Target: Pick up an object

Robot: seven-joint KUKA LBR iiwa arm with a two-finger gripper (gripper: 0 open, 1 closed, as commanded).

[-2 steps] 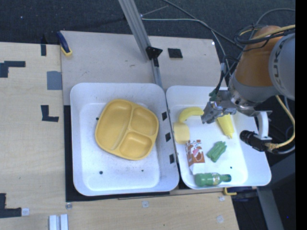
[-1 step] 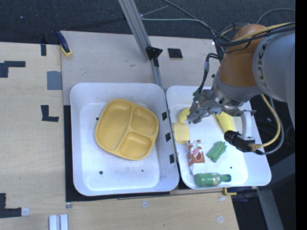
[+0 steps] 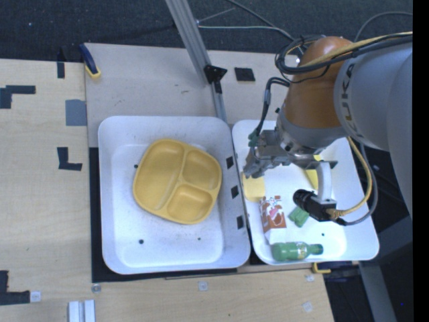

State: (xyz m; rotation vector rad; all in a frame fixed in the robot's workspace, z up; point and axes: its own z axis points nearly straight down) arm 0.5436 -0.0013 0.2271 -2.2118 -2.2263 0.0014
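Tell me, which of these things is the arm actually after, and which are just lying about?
Likely part of the job, all in the right bin under the gripper:
yellow block
red and white packet
green bottle
small green piece

Just lying about:
yellow divided plate in the left bin
blue and yellow clamp

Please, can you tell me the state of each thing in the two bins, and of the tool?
Tray: upright, flat in left bin.
Bottle: on its side, right bin.
Packet: lying flat.
Yellow block: flat, below the tool.
Tool: low over right bin.
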